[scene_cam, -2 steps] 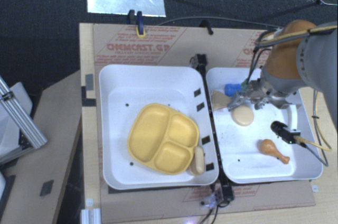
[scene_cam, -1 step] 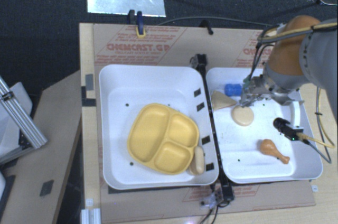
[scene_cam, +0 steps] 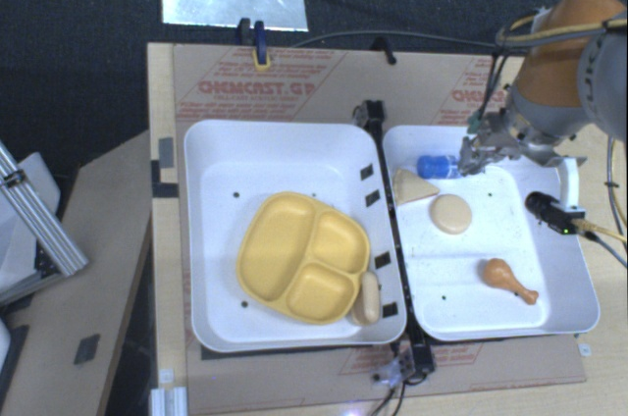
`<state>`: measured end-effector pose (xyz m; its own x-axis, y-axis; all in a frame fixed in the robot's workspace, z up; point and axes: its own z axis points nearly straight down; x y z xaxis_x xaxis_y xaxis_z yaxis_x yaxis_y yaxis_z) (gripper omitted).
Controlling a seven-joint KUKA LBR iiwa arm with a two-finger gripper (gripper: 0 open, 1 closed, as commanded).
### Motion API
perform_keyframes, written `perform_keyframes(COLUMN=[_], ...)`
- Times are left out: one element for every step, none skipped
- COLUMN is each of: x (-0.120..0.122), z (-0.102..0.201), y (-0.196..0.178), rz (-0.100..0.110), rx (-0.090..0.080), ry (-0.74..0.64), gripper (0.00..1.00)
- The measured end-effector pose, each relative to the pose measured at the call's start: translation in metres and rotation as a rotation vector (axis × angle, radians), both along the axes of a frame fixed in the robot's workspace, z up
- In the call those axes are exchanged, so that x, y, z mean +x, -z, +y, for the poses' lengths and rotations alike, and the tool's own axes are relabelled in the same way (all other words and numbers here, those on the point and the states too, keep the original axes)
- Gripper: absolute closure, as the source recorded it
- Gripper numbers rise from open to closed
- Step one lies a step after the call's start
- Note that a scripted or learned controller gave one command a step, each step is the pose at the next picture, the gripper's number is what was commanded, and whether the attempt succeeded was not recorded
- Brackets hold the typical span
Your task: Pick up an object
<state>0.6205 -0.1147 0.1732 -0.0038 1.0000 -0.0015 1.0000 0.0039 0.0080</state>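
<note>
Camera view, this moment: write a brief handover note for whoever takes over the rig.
Gripper: low at the back of the right bin, by the blue bottle; nothing visibly held.
Right bin also holds a wedge, a round beige piece and a drumstick.
Left bin: yellow tray and a bread roll.
Done: nothing lifted.
Left: grasp and lift one object.

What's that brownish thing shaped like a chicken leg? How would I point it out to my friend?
Look at the right-hand white bin, the one the grey and orange arm reaches over. Near its front right corner lies a toy chicken drumstick, apart from the round beige piece further back. It is the only orange-brown item, with a thin bone end.
</note>
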Motion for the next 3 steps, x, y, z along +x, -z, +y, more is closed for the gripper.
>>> perform_keyframes(x=[0.002,-0.014,-0.029], z=[0.000,0.038,0.086], y=[-0.046,-0.048,-0.039], rz=[0.001,0.007,0.009], rx=[0.000,0.002,0.004], ry=[-0.001,-0.003,-0.005], gripper=[1.00,1.00,1.00])
